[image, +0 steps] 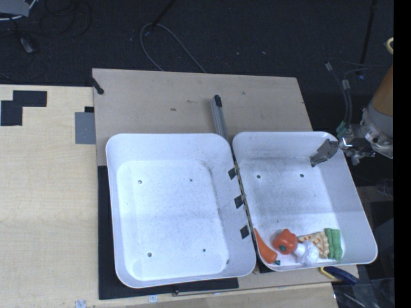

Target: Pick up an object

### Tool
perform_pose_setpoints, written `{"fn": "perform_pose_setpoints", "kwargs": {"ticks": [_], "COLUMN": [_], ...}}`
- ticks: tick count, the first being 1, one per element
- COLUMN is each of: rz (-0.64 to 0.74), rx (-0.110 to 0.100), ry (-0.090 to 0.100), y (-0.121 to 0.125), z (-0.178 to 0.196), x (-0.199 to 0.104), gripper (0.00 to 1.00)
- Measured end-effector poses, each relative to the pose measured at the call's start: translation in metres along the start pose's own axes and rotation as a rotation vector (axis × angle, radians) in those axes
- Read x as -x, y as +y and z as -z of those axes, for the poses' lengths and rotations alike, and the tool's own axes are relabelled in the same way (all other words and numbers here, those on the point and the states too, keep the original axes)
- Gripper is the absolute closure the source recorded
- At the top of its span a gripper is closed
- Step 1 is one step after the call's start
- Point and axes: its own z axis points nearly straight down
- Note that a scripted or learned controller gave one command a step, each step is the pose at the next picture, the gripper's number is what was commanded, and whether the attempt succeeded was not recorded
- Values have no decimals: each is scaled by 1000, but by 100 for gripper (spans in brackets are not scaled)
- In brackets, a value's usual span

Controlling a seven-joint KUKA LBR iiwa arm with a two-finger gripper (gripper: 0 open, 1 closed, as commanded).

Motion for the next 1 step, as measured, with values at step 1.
{"fn": "perform_pose_setpoints", "kwargs": {"ticks": [1], "rz": [0], "rx": [0], "ry": [0], "y": [0], "z": [0], "x": [0], "gripper": [0]}}
